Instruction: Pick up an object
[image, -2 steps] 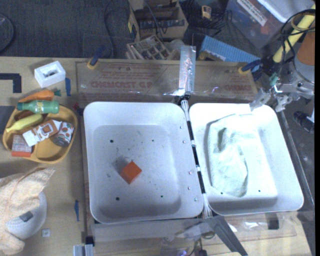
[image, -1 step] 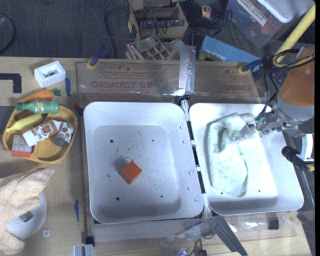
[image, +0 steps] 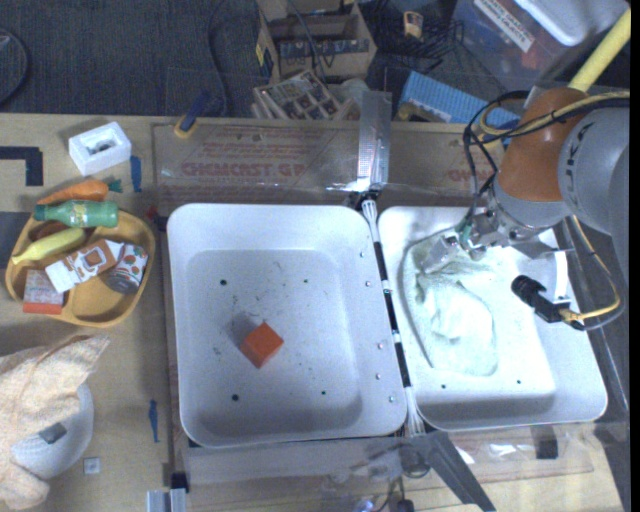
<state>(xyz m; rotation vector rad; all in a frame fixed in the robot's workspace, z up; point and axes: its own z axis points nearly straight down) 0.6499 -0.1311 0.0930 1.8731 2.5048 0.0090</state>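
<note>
One gripper low in right bin, touching pale cloth; finger spread: cannot tell | left bin: orange block | bench: bowl of groceries

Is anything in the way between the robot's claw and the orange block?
Yes. The gripper is over the right bin, by a pale cloth. The orange block lies in the left bin, so both bins' raised rims stand between them.

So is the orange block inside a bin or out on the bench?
Inside. The orange block sits on the left bin's floor.
</note>
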